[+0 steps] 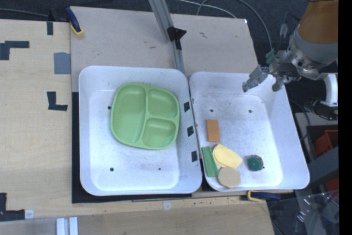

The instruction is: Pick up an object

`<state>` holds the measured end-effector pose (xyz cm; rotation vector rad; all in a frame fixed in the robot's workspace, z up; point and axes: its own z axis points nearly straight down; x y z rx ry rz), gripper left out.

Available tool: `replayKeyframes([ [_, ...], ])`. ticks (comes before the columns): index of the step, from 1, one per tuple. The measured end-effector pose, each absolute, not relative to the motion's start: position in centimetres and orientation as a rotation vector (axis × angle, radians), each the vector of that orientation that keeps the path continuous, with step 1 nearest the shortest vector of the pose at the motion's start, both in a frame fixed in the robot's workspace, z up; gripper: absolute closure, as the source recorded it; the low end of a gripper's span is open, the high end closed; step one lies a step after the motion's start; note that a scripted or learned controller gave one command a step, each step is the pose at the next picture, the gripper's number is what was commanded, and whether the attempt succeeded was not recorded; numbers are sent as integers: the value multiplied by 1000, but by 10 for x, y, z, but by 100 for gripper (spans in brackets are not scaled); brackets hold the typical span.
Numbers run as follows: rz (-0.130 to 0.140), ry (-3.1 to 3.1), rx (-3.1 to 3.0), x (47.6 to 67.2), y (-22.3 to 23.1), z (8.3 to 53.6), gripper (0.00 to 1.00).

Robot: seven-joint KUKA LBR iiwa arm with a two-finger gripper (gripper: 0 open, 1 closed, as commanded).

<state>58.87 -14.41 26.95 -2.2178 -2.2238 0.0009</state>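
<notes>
Five small things huddle at the near end of the right bin (pixel 275 118): an orange block (pixel 213 130), a green stick (pixel 208 160), a yellow piece (pixel 226 156), a tan disc (pixel 229 177) and a small green-and-red ball (pixel 254 162). Any of them would serve for picking. Beyond the orange block, over the bin's far rim, hangs the gripper (pixel 267 79), fingers spread and empty, well apart from the cluster; probably it waits there before descending. Left of the orange block, in the other bin (pixel 88 118), lies a green divided plate (pixel 145 115).
</notes>
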Motion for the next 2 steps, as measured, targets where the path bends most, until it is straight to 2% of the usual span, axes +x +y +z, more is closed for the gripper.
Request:
replayKeyframes([
  [1, 1, -2224, -2218, 589, -144, 270, 0],
  [2, 8, -2219, -2215, 582, -142, 207, 0],
])
